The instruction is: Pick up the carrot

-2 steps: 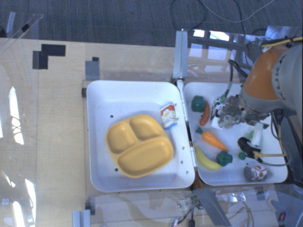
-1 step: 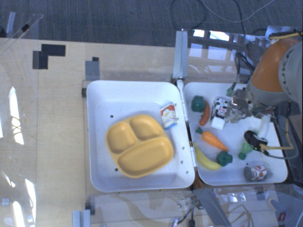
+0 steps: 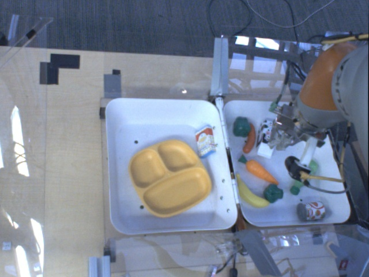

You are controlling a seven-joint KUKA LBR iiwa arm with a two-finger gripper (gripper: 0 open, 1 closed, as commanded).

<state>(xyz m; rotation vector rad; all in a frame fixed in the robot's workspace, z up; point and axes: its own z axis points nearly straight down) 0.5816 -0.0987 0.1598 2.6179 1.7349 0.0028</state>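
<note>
Carrot lies slanted in right bin, near banana. Gripper hovers above; grip unclear. Best: drop straight down, pinch across middle.

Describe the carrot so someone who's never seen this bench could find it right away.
Look in the right-hand white bin. Near its middle lies the carrot, above the yellow banana. It is bright orange and tapered with a green tip, plumper than the thin reddish-orange piece farther back.

My arm's orange band looks glossy plastic, grey shell smooth. Both white bins are smooth matt plastic. Yellow tray is satin plastic w/ soft shine. Carrot looks matt. Bench is pale wood, smooth. Can has metal sheen.
</note>
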